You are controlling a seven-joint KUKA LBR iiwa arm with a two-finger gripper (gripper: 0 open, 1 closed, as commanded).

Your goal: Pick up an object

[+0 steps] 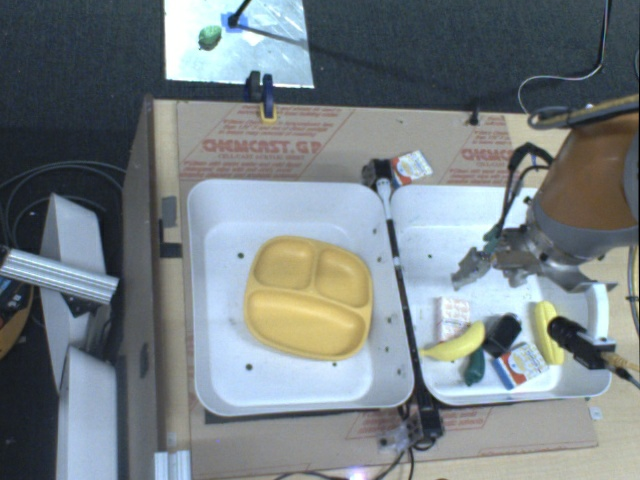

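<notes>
Targets: I see a banana (455,344), a second yellow piece (545,330), a small white packet (452,315), a green item (474,369) and a carton (520,364) clustered at the near side of the right bin (440,218).
Gripper: the gripper (478,263) hangs above them; I cannot tell its spread.
Approach: I'd pick the packet, which lies clear of the bin wall.
Left bin: a yellow tray (305,296), well apart.

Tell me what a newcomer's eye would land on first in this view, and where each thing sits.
The yellow divided tray draws the eye first, lying alone in the middle of the left bin. Next comes the grey and orange arm reaching in from the right over the right bin. Below it, a clutter of small things crowds that bin's near edge, among them a banana and a small white carton.
</notes>
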